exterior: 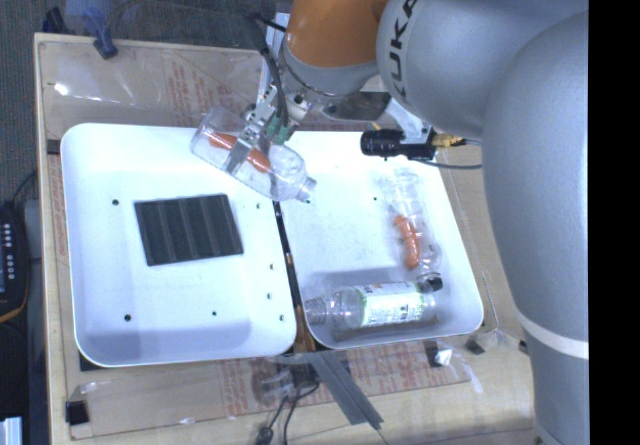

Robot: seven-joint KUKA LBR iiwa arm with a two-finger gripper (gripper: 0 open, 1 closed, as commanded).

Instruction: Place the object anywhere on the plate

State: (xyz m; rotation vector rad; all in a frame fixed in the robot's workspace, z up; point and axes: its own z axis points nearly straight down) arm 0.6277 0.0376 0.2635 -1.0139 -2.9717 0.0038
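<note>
A clear plastic bottle (252,161) with orange pieces inside hangs tilted over the upper right corner of the left bin (100,313), near the divide between the two bins. My gripper (266,129) comes down from the arm's wrist and is shut on the bottle, with its fingers pressed to the bottle's upper side. The plate (190,230), a dark ribbed rectangle, lies flat in the middle of the left bin, below and to the left of the held bottle. The bottle hangs apart from the plate.
The right bin (340,223) holds a second clear bottle with an orange piece (410,231) and a labelled bottle (372,308) lying along its near wall. The big grey arm covers the upper right of the view. A black fitting (398,144) sticks out beside the wrist.
</note>
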